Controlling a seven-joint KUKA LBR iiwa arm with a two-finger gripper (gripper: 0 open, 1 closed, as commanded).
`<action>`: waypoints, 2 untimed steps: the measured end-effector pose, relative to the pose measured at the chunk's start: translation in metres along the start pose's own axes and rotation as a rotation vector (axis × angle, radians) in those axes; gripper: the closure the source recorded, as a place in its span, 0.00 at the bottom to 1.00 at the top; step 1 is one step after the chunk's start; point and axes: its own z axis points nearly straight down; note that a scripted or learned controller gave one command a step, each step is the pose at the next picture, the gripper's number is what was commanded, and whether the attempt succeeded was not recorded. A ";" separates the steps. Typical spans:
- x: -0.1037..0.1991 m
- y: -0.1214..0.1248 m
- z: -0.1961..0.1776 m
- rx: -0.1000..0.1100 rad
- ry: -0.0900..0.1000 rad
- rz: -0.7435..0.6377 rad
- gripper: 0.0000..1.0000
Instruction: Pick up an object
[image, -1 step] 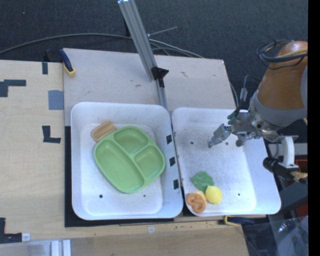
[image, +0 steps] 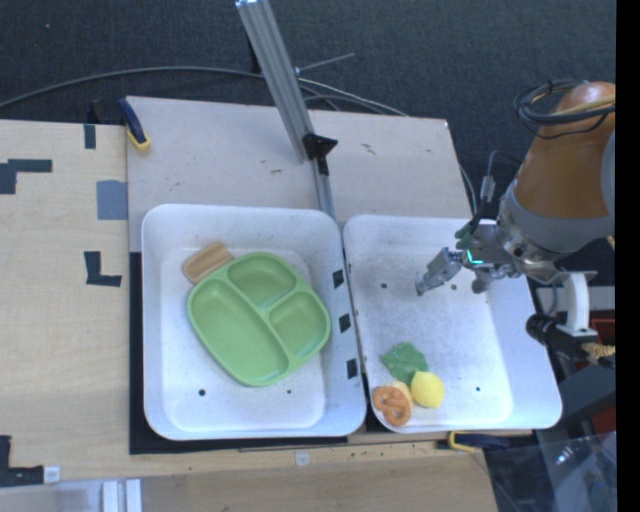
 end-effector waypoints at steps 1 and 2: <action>0.003 -0.007 0.062 0.007 0.000 0.001 0.00; 0.004 -0.006 0.126 0.008 0.000 0.001 0.00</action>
